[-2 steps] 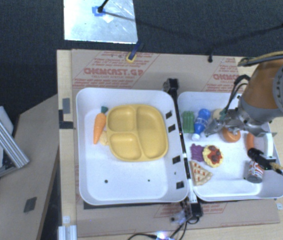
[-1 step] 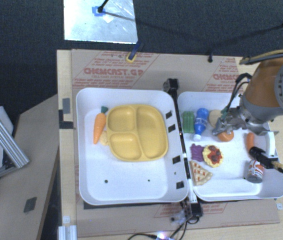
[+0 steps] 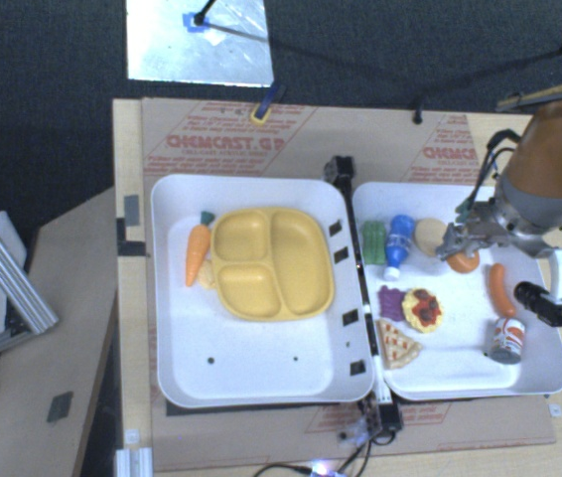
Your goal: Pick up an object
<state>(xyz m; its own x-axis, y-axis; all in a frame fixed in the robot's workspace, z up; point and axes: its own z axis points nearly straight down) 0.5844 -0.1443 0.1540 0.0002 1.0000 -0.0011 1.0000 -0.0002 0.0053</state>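
My gripper (image 3: 459, 245) is low in the right bin (image 3: 549, 371), near its far right part. It sits right over a small orange object (image 3: 467, 262), whose lower edge shows beneath it. A tan bun (image 3: 428, 234) lies just left of the gripper. A red sausage (image 3: 500, 288) lies just to its lower right. The grey arm with its orange band (image 3: 549, 162) reaches in from the right.
The right bin also holds a green item (image 3: 373, 238), a blue bottle (image 3: 397, 241), purple grapes (image 3: 390, 301), a spaghetti toy (image 3: 423, 309), a pizza slice (image 3: 397, 346) and a can (image 3: 505, 341). The left bin (image 3: 177, 366) holds a yellow divided plate (image 3: 266, 263) and a carrot (image 3: 196, 251).
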